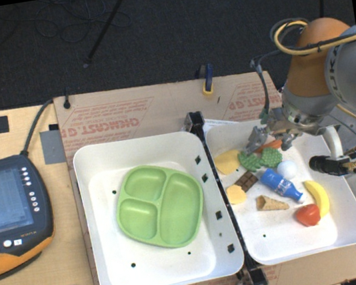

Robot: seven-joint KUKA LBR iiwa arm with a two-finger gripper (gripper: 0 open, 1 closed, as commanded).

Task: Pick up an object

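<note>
Taking the black clip-studded divider [214, 186] between the two bins as the landmark, and going from left to right: well left of it, off the bins, lies a grey and orange handheld control tablet [4, 215] with its cable. Just left of the divider sits the left white plastic bin [94, 166], which holds a light-green plastic plate with three compartments [160, 205], lying flat and well away from the arm.

Just right of the divider is the right white plastic bin [354, 224], crowded with small toy food. Closest to the divider are a pale yellow rounded piece [228, 161] and a brown chocolate-bar piece [246, 180]; a little further right come a green leafy toy [258, 159], a blue bottle with a white cap [281, 183], a white ball [287, 169] and a tan cone [271, 203]. Furthest right lie a yellow banana [319, 196] and a red tomato-like toy [308, 215].

The gripper [268, 135] hovers low over the green leafy toy and the orange-red piece [271, 145] beside it, at the far side of the cluster. I cannot tell whether its grip is spread or closed, and nothing is visibly held.

The likely trouble is the crowding: those pieces touch or overlap, so a descent here could pinch two things at once, or nudge the bottle and ball aside and close on nothing. The leafy toy looks thin and flat, so it may slip out.
</note>
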